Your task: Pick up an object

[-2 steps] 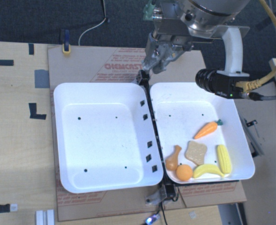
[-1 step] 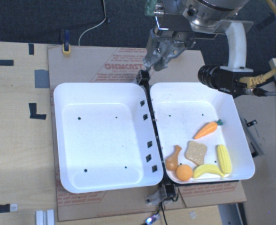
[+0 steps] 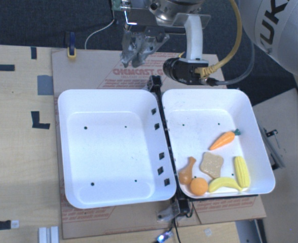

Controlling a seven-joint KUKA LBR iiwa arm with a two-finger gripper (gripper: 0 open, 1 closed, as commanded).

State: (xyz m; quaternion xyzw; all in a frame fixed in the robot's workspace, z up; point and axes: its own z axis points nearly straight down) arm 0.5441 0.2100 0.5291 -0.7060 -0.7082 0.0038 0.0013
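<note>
Your hand (image 3: 135, 54) hangs above the tabletop (image 3: 17, 135) behind the left bin (image 3: 68, 135); you cannot tell its state. In the right bin (image 3: 240, 103), near corner: carrot (image 3: 222, 140), corn cob (image 3: 241, 171), banana (image 3: 223, 185), orange (image 3: 198, 187), bread slice (image 3: 211, 164).

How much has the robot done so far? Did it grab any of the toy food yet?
Nothing looks grabbed yet. The gripper hangs above the bench beyond the bins, with no toy between its fingers. The carrot, bread slice, corn, banana, orange and drumstick all lie in the right bin. Left to do: come down over one and pick it up.
</note>
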